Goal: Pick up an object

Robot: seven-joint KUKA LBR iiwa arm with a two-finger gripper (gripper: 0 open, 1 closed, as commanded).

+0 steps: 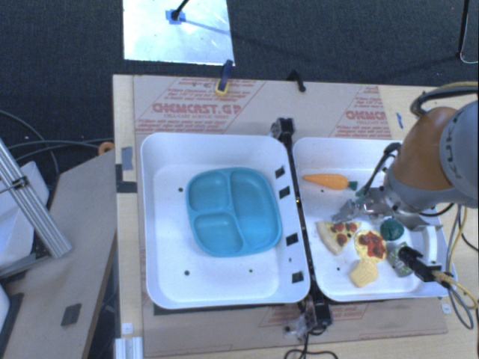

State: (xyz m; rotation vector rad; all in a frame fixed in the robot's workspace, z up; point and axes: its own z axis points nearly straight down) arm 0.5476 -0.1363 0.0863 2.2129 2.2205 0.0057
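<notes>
The right bin (329,152) holds an orange toy carrot (327,179) near its left wall. In front of it lie a pizza slice (336,235), a red-topped piece (371,244) and a pale yellow piece (364,274). A dark teal round thing (392,229) sits beside them. My gripper (355,209) hangs low over the middle of this bin, just above the pizza slice's upper edge and right of the carrot's tip. I see nothing lifted off the bin floor.
The left bin (168,200) holds a blue divided plate (232,211). A black hinged divider (293,200) runs between the bins. The grey and orange arm (434,159) covers the right bin's far right side.
</notes>
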